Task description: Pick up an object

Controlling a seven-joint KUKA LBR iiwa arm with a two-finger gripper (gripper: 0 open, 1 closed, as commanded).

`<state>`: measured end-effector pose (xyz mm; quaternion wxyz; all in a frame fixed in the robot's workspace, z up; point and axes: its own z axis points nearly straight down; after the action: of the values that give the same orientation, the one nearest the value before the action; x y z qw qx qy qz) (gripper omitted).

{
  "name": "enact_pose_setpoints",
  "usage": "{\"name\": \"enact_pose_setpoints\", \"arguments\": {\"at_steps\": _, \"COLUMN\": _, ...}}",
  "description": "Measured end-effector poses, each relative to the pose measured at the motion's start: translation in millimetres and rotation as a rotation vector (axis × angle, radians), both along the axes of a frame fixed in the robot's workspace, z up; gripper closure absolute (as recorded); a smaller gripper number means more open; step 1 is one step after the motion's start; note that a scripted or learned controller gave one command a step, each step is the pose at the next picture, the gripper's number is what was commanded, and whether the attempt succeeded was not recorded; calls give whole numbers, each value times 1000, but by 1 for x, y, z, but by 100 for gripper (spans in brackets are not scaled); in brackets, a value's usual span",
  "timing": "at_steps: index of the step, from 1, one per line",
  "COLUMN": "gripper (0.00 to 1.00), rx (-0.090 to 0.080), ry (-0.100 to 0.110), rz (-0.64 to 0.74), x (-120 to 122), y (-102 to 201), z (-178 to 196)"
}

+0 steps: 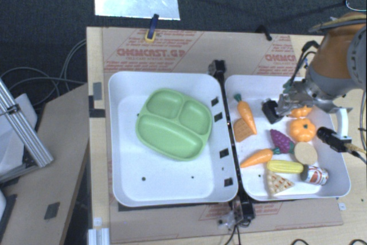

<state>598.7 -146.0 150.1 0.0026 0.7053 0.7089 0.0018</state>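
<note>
— Where is the pincer (285, 105)?

— Low over the right bin (344, 181), near its far edge, on the grey arm (338, 66) that comes in from the right. Whether it is apart or together, I cannot tell; the arm's bulk covers much of it.

— And what lies near it?

— An orange pumpkin (302, 129) sits just beside it, toward the bin's near side. A small orange piece (300, 112) peeks out right under the wrist; I cannot tell if it is held. A carrot (247, 113) lies toward the bin's left wall, with a tan slice (243, 131) touching its lower end.

— The rest of that bin?

— Purple grapes (280, 139) in the middle, a round pale biscuit (305, 153) beside them, a second carrot (256, 157), a corn cob (285, 167), a pizza wedge (278, 183) at the near edge, and a small can (315, 175) toward the near right corner.

— The left bin (123, 181)?

— It holds a green divided plate (174, 123), well apart from the pincer.
</note>
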Motion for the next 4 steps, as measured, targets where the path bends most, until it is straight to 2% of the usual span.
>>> {"name": "enact_pose_setpoints", "arguments": {"at_steps": 1, "gripper": 100, "rx": 0, "ry": -1, "rz": 1, "x": 10, "y": 2, "z": 49}}
{"name": "enact_pose_setpoints", "arguments": {"at_steps": 2, "gripper": 100, "rx": 0, "ry": 2, "rz": 1, "x": 12, "y": 2, "z": 76}}
{"name": "enact_pose_setpoints", "arguments": {"at_steps": 3, "gripper": 100, "rx": 2, "ry": 4, "rz": 4, "x": 10, "y": 54, "z": 83}}
{"name": "enact_pose_setpoints", "arguments": {"at_steps": 4, "gripper": 100, "rx": 3, "ry": 7, "rz": 4, "x": -5, "y": 113, "z": 71}}
